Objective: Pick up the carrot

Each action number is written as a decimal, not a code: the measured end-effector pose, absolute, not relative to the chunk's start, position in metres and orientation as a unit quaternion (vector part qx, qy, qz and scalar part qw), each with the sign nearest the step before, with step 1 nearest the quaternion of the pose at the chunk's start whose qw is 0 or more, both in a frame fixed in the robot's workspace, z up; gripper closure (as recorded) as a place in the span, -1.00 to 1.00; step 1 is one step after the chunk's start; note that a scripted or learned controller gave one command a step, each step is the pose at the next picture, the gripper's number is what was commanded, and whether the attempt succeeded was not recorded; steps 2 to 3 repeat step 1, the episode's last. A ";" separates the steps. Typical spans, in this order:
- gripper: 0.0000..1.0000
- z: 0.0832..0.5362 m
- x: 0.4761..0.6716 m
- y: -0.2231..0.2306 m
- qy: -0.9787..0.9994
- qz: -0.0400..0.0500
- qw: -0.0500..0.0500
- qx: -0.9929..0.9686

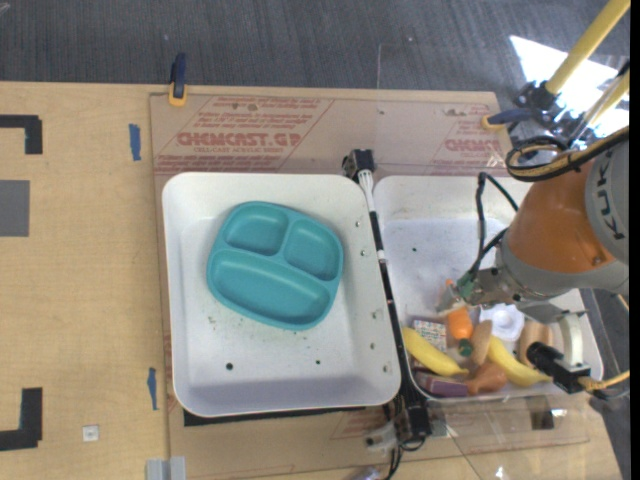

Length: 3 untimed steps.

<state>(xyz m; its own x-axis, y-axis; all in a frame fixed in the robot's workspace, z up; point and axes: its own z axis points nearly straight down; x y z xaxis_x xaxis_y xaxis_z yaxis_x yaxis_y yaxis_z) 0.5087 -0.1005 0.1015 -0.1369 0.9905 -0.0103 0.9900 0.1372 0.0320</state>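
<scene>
Crowding your right bin [430, 218]: carrot [459, 325], bananas [432, 352], all half hidden beneath the gripper [470, 290], grip state unreadable. Left bin [190, 298] holds teal divided plate [275, 264].

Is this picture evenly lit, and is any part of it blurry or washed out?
Camera view: mostly even light and sharp on the teal plate; a bright glare patch on the floor at top right; the arm throws soft shade over the right bin, where the food pile looks small and slightly blurred.
</scene>
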 end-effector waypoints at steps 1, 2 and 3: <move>1.00 0.186 0.536 -0.013 0.707 0.003 0.001 0.707; 1.00 0.186 0.536 -0.013 0.707 0.003 0.001 0.707; 1.00 0.186 0.536 -0.013 0.707 0.003 0.001 0.707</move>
